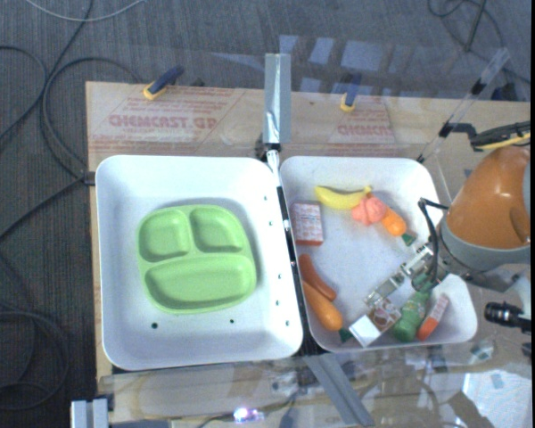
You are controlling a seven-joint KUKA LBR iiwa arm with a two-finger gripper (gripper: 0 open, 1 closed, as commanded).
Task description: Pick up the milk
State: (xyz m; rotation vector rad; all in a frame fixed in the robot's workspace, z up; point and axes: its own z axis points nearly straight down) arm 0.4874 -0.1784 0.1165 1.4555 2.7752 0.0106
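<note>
Crowding the right bin's point(357, 168) near corner, gripper point(388, 294) beside milk point(366, 330).

Green divided plate point(197, 258) in left bin point(116, 328); banana point(341, 198) in right bin point(419, 172).

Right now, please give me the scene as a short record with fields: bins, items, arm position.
left bin: holds a green divided plate
right bin: banana, pink toy, small carton with red label, carrot, sausage, green bottle
arm: over the right bin's right edge
gripper: low in the right bin's lower right part, near the green bottle
</note>
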